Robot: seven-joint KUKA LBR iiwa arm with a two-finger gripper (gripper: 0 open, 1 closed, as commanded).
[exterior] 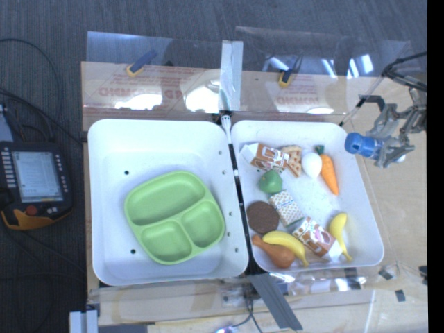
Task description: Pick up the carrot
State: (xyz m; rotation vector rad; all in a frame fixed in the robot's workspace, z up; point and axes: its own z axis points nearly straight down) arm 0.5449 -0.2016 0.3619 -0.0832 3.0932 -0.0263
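Observation:
The carrot [329, 175], orange with a small green top, lies in the right bin [366, 210] near its upper right corner, pointing toward the front. A white egg [312, 164] touches its left side. My gripper [388, 141] hangs off the bin's right edge, to the upper right of the carrot and apart from it, with a blue part on its left side. It holds nothing that I can see.
The right bin also holds a snack packet [268, 157], a cracker [292, 160], a green pepper [270, 182], a brown cookie [262, 216], two bananas [286, 242] [339, 230] and more packets. A green divided plate [175, 216] lies in the left bin [111, 151].

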